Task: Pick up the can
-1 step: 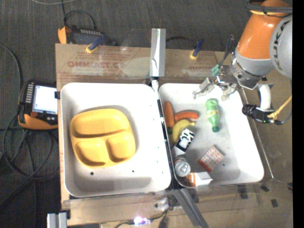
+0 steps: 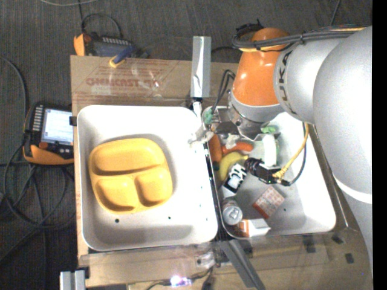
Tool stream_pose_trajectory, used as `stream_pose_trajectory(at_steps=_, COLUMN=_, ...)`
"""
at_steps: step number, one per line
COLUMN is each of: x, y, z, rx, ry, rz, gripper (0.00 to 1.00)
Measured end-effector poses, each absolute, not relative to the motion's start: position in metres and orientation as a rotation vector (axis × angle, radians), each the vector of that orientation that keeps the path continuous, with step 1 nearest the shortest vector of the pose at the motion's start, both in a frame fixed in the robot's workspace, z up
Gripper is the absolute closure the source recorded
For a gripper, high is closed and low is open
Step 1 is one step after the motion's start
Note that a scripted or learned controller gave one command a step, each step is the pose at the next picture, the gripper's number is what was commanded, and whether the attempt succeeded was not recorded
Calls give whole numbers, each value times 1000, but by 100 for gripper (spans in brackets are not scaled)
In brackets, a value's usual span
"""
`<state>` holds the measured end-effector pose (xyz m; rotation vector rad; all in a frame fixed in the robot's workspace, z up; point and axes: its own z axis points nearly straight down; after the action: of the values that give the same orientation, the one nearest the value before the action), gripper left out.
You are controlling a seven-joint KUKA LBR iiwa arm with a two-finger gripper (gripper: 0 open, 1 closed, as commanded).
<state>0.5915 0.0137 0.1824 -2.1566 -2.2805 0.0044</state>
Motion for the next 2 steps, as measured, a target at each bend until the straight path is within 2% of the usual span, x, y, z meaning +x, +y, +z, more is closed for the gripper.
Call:
stream_pose_trajectory(at_steps=1, x=592, y=13, z=191, rx=-2156, ry=-2278, rz=6, gripper=100)
stream_pose_trajectory(at_steps=2, x=511, y=-8, z=182, rx=-2318, ry=-2115, rz=6, gripper=100)
